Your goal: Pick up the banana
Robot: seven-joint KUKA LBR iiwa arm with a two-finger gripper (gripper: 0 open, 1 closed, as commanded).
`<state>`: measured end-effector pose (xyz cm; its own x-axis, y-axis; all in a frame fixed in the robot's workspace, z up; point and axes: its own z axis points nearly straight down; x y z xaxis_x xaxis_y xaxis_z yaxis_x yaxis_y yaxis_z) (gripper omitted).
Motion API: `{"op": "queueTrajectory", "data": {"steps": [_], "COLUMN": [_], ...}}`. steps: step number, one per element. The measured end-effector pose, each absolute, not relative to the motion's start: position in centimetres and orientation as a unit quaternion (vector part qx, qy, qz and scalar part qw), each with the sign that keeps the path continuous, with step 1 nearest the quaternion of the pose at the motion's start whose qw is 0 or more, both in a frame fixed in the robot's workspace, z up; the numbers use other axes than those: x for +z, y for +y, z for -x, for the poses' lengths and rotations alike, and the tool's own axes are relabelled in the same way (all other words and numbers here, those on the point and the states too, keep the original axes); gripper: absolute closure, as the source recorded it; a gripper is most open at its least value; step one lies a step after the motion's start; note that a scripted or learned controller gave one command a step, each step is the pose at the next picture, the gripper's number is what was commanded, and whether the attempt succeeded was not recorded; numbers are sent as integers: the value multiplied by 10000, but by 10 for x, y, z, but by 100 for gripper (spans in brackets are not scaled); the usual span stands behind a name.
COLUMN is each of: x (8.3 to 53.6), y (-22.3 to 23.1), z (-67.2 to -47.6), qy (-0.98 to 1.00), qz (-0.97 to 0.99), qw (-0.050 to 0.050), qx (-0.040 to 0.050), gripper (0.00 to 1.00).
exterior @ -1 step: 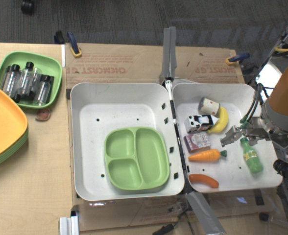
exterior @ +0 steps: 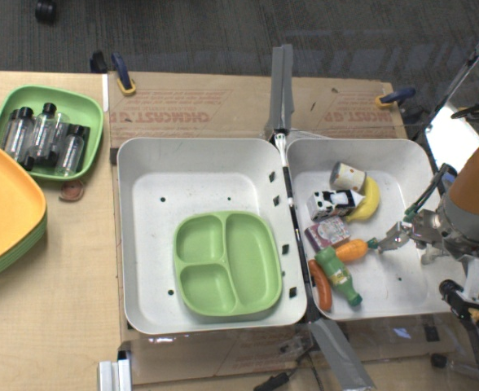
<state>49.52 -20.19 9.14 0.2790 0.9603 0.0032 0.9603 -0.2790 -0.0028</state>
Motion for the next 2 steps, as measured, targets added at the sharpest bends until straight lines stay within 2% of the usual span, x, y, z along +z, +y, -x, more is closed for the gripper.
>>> {"op": "queueTrajectory", "data": {"steps": [1,2], "x": [100,196], "y": [-203,-202], "z": [-494,-524], "qy": [-5994,-6502], "qz": [8005,7597], "qw": [25,2], "qx": [7,10], "gripper": [100,100]}}
